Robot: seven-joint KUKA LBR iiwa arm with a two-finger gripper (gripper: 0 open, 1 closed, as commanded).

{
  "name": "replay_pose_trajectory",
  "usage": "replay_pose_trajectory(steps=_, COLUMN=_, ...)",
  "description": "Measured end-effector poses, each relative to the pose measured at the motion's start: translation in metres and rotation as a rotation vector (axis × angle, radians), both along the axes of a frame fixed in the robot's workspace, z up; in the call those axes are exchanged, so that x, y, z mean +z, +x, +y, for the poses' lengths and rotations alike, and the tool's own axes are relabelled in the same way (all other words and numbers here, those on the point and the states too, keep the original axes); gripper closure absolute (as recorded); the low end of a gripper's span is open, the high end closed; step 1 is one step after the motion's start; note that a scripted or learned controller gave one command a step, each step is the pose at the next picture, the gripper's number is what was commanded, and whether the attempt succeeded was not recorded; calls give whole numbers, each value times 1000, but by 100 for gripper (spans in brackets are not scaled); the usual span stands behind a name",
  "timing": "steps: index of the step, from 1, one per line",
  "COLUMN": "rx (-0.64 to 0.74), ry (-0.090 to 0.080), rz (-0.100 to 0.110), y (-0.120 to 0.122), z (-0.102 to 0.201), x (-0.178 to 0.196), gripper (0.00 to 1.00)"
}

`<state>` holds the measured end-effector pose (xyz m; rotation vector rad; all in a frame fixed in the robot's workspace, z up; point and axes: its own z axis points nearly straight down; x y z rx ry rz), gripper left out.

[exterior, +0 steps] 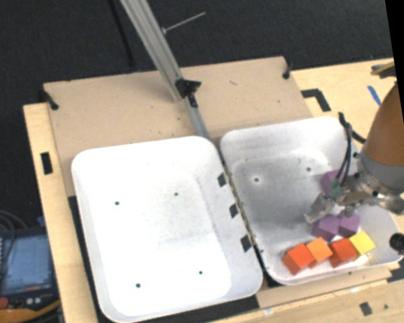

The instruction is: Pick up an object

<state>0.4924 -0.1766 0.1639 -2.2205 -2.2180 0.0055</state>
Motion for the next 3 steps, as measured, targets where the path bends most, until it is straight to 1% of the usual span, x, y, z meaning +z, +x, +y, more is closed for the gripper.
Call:
replay_pose_trajectory(steps=1, rx=-1, ry=-7, rz=-15, y=4, z=-7, x=-37, gripper=0)
replay_pose_trajectory(steps=2, rx=-2, ry=-11, rz=-31, y=11, z=-10, x=-44, gripper=0)
replay_pose_trajectory(steps=3, rx=-9, ry=-14, rz=-39, y=13, z=-11, x=-33, gripper=100)
